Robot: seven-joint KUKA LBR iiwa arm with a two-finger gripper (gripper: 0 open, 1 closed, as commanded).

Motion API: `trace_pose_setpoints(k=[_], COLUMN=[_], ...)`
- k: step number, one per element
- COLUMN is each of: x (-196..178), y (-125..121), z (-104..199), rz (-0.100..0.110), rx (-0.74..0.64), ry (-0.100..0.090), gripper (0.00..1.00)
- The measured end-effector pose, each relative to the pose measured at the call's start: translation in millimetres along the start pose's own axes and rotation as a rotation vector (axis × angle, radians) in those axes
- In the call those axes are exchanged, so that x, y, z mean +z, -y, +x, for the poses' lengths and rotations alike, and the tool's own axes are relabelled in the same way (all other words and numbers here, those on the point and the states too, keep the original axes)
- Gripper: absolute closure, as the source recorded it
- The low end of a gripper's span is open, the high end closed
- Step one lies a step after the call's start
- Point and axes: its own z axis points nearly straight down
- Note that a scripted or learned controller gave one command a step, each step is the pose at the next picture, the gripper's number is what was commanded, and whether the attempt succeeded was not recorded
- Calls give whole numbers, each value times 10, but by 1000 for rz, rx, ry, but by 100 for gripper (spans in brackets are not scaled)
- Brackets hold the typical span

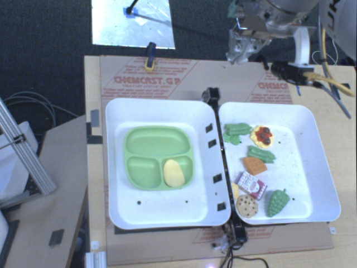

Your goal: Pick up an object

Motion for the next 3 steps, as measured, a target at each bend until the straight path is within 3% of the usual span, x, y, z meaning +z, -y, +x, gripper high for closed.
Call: trace_pose_setpoints(k=[1, 2, 3], x=[-23, -1139, 630], y=[1, 346, 1489], z=[14, 1476, 1523], rz=[10, 4, 38], rx=[-5, -19, -7], ry=[1, -8, 6], gripper=[100, 100, 100])
